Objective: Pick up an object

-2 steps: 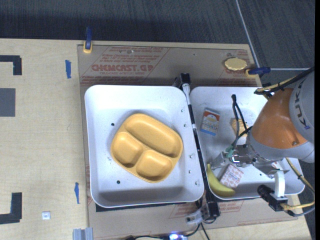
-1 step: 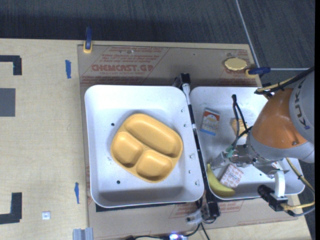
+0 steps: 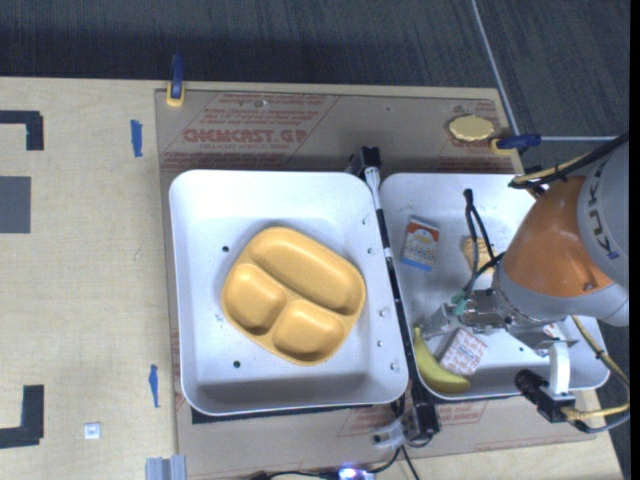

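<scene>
– Wooden bench (image 3: 80, 268) with dark carpet (image 3: 300, 18) beyond its far edge. What sits on it?

– A brown board (image 3: 260, 128) with red print, and on it two white bins side by side. The left bin (image 3: 200, 208) holds a yellow tray (image 3: 292, 293) with three hollows, lying at a slant near the middle.

– And the right bin (image 3: 430, 193)?

– That is where the small things are. A banana (image 3: 435, 366) lies along the near left corner, curved, close to the wall. A packet (image 3: 465, 350) with red print lies just beside it, touching or nearly so. A carton (image 3: 421, 245), white with an orange top, lies farther back and well apart from both.

– Where is the arm (image 3: 560, 258)?

– It reaches in from the right, orange band over the right half of that bin. A black cable (image 3: 478, 230) runs up in front of it.

– The gripper (image 3: 462, 313)?

– Low in the bin, just above the packet and behind the banana. I see metal parts there, but the wrist covers much of it.

– Open or closed? Holding anything?

– I cannot tell. Nothing can be seen gripped; the banana, packet and carton all appear to lie on the bin floor.
</scene>
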Available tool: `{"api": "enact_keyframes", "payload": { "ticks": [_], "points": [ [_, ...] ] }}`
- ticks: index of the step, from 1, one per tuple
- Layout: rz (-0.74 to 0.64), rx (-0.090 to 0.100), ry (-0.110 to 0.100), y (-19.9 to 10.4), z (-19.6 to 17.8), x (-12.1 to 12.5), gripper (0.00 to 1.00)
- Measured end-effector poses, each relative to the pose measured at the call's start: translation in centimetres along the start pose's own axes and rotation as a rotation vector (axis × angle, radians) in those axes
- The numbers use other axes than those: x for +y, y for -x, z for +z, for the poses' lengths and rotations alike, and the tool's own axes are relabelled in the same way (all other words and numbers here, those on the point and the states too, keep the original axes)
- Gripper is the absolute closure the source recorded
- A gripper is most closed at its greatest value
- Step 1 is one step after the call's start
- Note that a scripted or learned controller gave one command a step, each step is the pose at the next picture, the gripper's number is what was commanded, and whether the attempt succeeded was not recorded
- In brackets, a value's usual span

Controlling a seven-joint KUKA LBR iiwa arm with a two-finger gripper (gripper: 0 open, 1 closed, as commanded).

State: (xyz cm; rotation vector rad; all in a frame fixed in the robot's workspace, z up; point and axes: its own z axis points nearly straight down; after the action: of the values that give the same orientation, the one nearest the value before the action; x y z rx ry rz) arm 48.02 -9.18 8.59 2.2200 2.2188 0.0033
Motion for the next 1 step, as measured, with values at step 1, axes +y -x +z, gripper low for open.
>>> {"api": "enact_keyframes", "payload": {
  "ticks": [1],
  "points": [
    [-0.002,0.002,0.000,0.17,0.00,0.01,0.00]
  ]
}}
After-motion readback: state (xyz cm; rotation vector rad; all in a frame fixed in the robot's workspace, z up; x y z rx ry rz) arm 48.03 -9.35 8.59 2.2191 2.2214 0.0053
